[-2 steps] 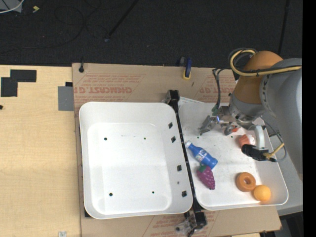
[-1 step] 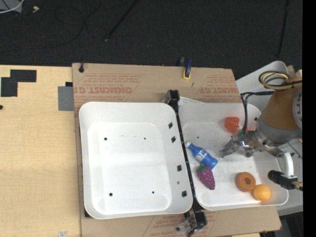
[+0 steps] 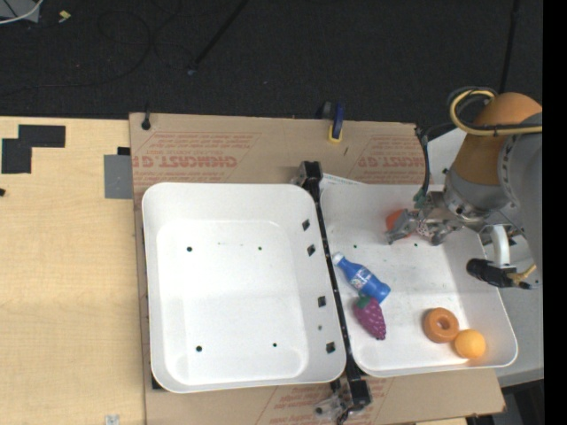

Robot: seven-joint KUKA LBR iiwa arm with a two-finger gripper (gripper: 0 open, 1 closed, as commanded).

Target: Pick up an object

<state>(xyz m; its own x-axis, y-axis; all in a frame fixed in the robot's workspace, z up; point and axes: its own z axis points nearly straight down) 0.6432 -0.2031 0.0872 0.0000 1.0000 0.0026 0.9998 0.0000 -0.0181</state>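
Hovering in the right bin [image 3: 496, 343], we see the gripper [image 3: 416, 227] beside a red object [image 3: 395, 219], jaws unclear, bottle [image 3: 361, 278], grapes [image 3: 372, 318], donut [image 3: 440, 324], orange [image 3: 470, 343] nearby.

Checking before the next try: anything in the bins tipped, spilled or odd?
Nothing stands out. In the right bin the blue bottle lies on its side beside the purple grapes; the donut and orange sit together. The hand is near a small red item.

1. We count two white bins: left [image 3: 168, 237], right [image 3: 496, 343].
2. We count one blue bottle [image 3: 362, 278].
3. One purple grape bunch [image 3: 372, 318].
4. One doughnut [image 3: 440, 324].
5. One orange [image 3: 469, 344].
6. One red item [image 3: 395, 219].
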